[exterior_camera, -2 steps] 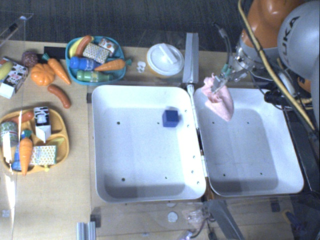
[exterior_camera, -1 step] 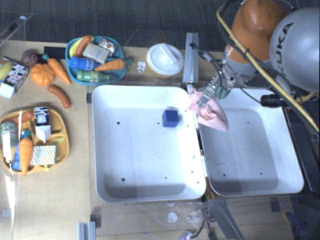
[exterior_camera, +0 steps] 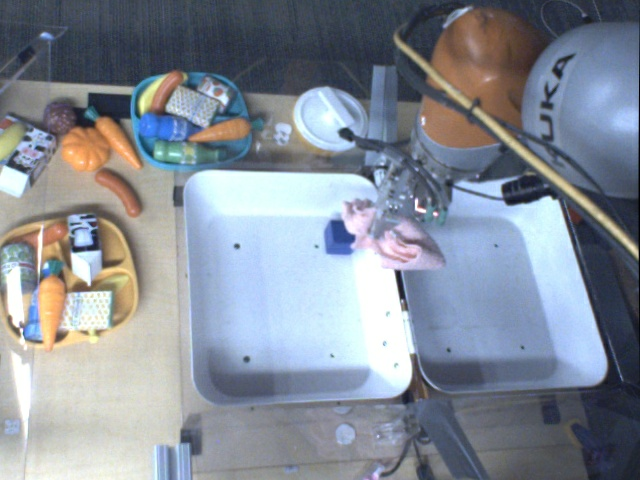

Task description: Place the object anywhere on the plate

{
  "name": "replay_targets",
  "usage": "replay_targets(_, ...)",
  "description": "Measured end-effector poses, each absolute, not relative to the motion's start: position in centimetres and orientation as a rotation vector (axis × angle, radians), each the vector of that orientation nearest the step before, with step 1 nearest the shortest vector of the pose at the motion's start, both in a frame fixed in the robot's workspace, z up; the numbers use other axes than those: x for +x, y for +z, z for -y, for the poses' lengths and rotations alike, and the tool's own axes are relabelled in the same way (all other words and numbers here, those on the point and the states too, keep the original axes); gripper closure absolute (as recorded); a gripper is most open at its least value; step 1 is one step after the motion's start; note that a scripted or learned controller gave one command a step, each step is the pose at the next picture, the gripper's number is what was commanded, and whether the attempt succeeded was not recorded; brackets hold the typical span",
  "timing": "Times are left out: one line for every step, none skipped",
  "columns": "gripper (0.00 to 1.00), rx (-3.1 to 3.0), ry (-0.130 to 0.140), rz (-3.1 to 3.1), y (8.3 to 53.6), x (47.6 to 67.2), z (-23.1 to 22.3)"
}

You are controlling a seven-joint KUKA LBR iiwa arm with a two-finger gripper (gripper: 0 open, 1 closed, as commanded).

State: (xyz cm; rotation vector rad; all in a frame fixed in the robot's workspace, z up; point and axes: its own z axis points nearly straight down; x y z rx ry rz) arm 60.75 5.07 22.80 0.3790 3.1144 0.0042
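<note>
Pink and soft-looking, a toy shaped like a cut of meat [exterior_camera: 400,240] is seen hanging at the seam between the two white bins, at about three o'clock from the centre of the left bin [exterior_camera: 290,368]. It is carried directly beneath the gripper [exterior_camera: 405,208], and its upper part is tucked under the tool, so a grasp is judged likely; whether the fingers are actually closed on it cannot be told, since they are hidden by the wrist and its wiring.

A small blue block [exterior_camera: 339,237] is found just beside the pink toy, at its nine o'clock, resting on the left bin's floor near the upper right corner. Contact between the two cannot be confirmed.

A plate is required by the task. A round white dish [exterior_camera: 325,120] is seen outside the bins at roughly eleven o'clock from the gripper, near the bench's far edge, and is judged the probable target. The toy is therefore taken to be mid-transfer, raised above the bin walls so that the rims can be cleared.

The right bin [exterior_camera: 520,368] is partly covered by the grey arm [exterior_camera: 590,88].
</note>
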Motion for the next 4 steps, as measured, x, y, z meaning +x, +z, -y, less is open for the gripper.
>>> replay_targets(1.0, 0.003, 0.004, -3.139, 21.8, 58.0, -9.1)
replay_targets(1.0, 0.001, 0.004, -3.138, 22.5, 55.1, -12.6)
replay_targets(1.0, 0.0, 0.004, -3.138, 22.5, 52.9, -17.3)
replay_targets(0.0, 0.0, 0.004, -3.138, 22.5, 52.9, -17.3)
